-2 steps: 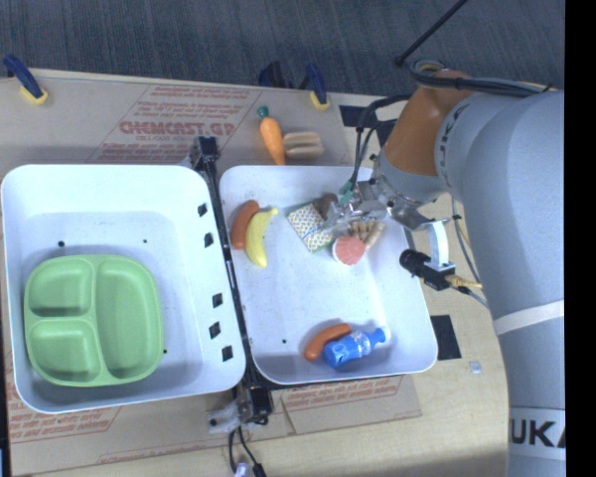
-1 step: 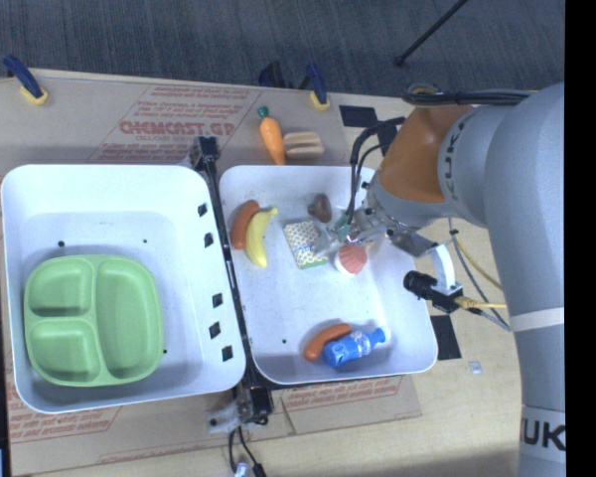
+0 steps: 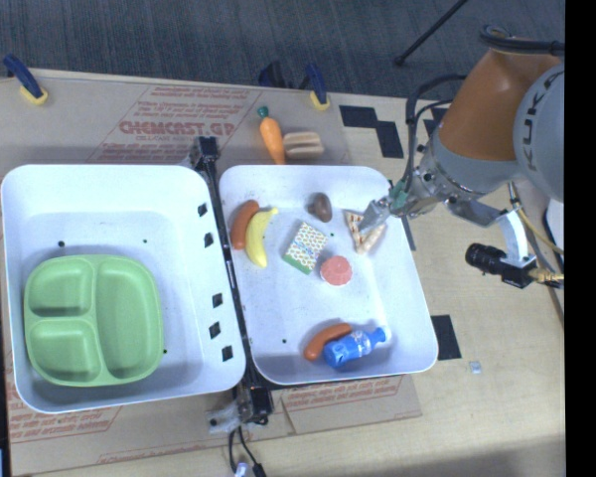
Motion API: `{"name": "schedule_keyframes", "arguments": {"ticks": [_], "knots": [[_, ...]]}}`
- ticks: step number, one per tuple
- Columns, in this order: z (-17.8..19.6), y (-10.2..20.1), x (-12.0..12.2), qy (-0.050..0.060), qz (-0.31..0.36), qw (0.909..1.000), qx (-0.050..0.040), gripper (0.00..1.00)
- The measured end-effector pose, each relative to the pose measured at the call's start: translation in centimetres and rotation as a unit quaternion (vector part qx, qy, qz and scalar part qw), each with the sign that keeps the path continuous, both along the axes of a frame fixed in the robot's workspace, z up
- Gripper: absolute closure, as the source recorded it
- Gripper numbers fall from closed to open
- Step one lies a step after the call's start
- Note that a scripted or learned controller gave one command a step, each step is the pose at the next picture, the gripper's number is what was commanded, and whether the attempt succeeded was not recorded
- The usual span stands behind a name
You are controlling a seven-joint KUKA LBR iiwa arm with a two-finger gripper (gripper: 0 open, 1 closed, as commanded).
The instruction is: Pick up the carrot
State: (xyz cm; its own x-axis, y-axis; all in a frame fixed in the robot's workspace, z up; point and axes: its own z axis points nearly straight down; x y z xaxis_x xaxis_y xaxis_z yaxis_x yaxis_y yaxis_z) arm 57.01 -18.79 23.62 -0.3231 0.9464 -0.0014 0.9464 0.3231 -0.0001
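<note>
Hovering at the right bin's (image 3: pixel 402 266) right rim, my gripper (image 3: pixel 377 212) sits just above a waffle piece (image 3: pixel 363 232); how wide it stands I cannot tell. The carrot (image 3: pixel 271 139) lies outside on cardboard (image 3: pixel 159 127) printed "CHEMCAST GP".

orange carrot (image 3: pixel 270 139), yellow banana (image 3: pixel 257 237), green divided plate (image 3: pixel 92 318), blue bottle (image 3: pixel 355 346), white bins (image 3: pixel 40 192), all on the tan surface (image 3: pixel 497 366)
</note>
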Motion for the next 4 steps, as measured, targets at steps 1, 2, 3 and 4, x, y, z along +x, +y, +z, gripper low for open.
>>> {"name": "schedule_keyframes", "arguments": {"ticks": [1,2,3,4], "knots": [[-14.5,5.4,-4.4,0.002,-0.123,0.9924,0.0013,1.0],[-4.4,15.2,-8.0,0.002,-0.114,0.9935,0.001,1.0],[-14.5,6.7,-9.5,0.003,0.025,0.9997,0.0015,1.0],[-4.5,19.7,-9.4,0.002,-0.096,0.9954,0.001,1.0]]}}
